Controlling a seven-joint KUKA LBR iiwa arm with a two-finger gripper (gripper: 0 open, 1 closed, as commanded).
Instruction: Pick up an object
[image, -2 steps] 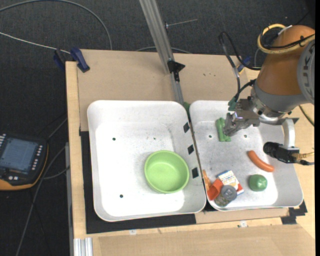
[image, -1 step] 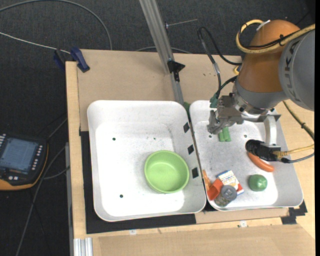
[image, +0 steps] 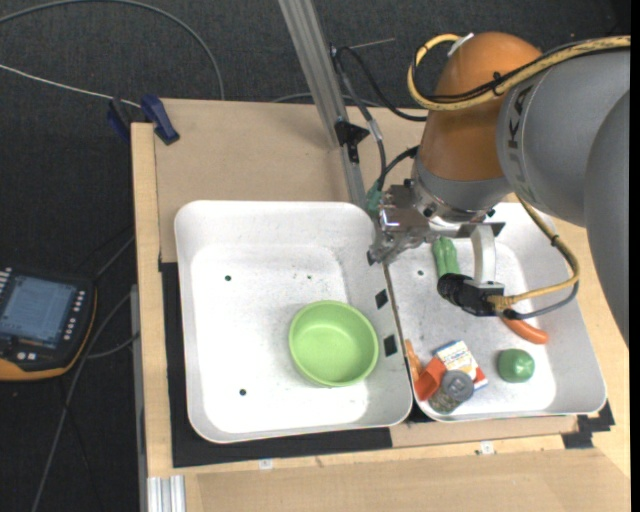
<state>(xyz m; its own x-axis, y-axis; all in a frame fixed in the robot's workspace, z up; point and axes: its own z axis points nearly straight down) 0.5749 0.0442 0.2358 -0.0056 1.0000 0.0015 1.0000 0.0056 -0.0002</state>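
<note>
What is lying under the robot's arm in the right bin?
A long green object lies there in the right bin; its upper end is covered by the arm. Whatever else is beneath the arm is hidden.

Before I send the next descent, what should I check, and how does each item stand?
1. Gripper over a target: not ok; it hangs above the rims where the left bin and right bin meet.
2. Load in the gripper: cannot tell.
3. Free targets in right bin: ok; green round object and small box lie apart from the arm.
4. Green bowl in left bin: ok; upright, nothing touching it.
5. Green stick beside the wrist: cannot tell; arm partly covers it.
</note>
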